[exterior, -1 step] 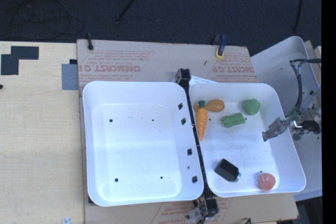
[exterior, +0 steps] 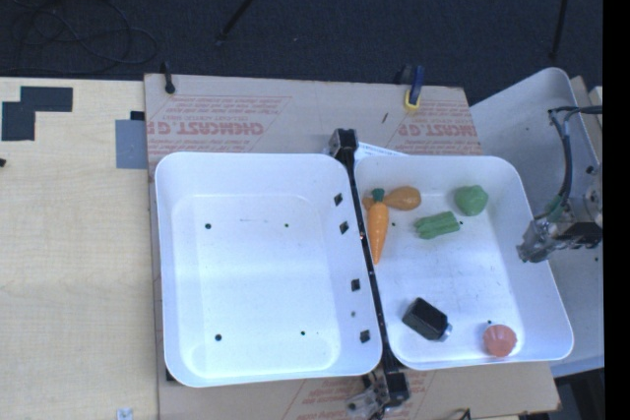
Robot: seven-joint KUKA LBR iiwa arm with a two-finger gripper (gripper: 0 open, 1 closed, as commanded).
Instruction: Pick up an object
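Note:
The right bin [exterior: 536, 295] holds several objects. An orange carrot [exterior: 377, 229] lies by the divider, with an orange lump [exterior: 405, 199] beside its top. A round green piece [exterior: 472, 200] and a long green piece [exterior: 436, 226] sit toward the back. A black block [exterior: 426, 319] and a pinkish-red ball [exterior: 499, 340] rest near the front. My gripper [exterior: 536, 246] hovers at the right bin's right rim, apart from every object; the ball and the round green piece are the closest to it.
The left bin [exterior: 167, 261] stands beside the right one, separated by a black divider bar [exterior: 359, 241]. Both sit on a cardboard sheet [exterior: 246, 118] clamped at the back. The grey arm body [exterior: 536, 113] looms at the right.

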